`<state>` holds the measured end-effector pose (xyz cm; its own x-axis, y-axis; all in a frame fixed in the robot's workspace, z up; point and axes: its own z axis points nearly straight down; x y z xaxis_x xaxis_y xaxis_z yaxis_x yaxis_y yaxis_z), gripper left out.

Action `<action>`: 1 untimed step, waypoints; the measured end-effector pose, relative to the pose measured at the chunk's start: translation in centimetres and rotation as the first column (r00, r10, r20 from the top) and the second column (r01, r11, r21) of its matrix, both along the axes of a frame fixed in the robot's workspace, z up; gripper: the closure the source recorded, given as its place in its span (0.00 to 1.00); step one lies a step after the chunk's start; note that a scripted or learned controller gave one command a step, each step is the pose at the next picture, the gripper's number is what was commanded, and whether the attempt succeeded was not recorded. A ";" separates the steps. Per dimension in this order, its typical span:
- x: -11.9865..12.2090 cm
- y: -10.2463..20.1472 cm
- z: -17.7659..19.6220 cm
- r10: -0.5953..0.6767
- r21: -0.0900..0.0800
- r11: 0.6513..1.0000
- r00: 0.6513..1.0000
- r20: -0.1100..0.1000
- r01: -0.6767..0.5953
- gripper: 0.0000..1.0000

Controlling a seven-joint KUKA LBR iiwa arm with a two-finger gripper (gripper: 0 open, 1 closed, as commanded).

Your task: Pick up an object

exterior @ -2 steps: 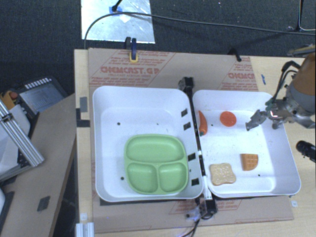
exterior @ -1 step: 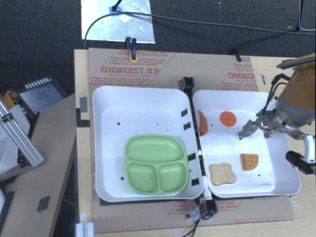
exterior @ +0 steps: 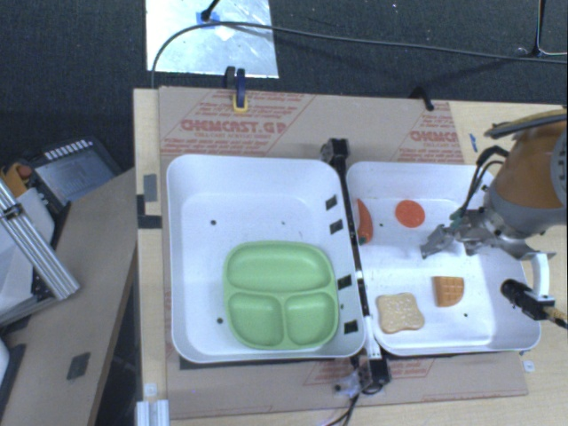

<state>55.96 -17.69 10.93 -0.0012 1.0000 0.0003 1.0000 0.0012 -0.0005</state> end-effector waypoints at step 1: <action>0.1 0.0 1.2 0.001 -0.002 1.000 1.000 0.004 -0.001 1.00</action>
<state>56.04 -17.71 12.16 -0.0018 1.0000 -0.0013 1.0000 0.0018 0.0038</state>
